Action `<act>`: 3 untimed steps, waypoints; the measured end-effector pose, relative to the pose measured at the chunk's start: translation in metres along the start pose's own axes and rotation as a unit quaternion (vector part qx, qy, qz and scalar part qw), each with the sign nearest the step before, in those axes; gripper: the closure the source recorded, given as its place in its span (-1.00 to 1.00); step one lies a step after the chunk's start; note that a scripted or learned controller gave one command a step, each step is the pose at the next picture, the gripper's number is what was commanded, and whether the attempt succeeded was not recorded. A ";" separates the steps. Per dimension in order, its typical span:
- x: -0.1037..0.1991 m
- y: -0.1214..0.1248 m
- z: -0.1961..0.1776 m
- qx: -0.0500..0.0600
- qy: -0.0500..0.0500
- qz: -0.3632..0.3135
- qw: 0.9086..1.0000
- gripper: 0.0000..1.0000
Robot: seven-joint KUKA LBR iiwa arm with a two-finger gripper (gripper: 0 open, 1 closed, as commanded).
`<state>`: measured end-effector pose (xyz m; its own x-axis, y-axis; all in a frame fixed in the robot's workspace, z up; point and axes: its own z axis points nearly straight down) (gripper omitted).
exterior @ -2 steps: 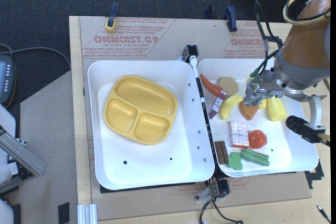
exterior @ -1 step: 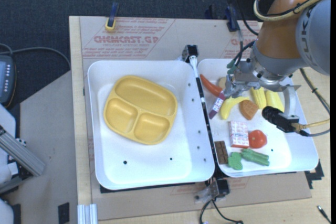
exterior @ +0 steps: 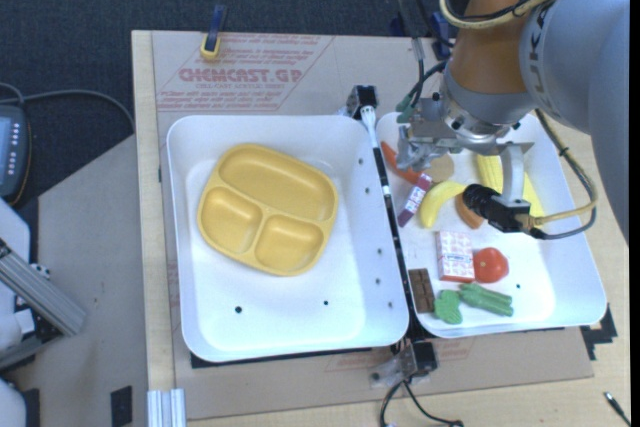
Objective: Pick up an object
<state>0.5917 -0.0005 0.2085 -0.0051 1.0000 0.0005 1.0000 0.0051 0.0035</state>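
My gripper (exterior: 416, 155) hangs low over the upper left corner of the right bin (exterior: 575, 290), below the orange-banded wrist. Just beneath it lies a red-orange carrot-like piece (exterior: 399, 168), and a small purple item (exterior: 412, 201) lies a little nearer the front. To the right of these sit a yellow banana (exterior: 439, 204) and a corn cob (exterior: 491, 171), partly hidden by the arm. Further forward lie a white-and-red box (exterior: 455, 255), a red tomato (exterior: 490, 265), a green vegetable (exterior: 486, 300) and a brown bar (exterior: 422, 290). Nothing is visibly held.
The left bin (exterior: 190, 245) holds a yellow divided plate (exterior: 266, 209). A ridge (exterior: 385, 205) separates the two bins, right beside the gripper. A black cable (exterior: 545, 227) loops from the arm across the right bin. A small yellow-and-blue clamp (exterior: 212, 39) sits on the board behind.
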 end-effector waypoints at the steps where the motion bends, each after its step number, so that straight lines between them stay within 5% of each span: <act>1: 0.053 0.026 -0.002 0.000 0.001 -0.001 1.000 1.00; 3: 0.072 0.043 -0.026 0.000 -0.001 0.002 1.000 1.00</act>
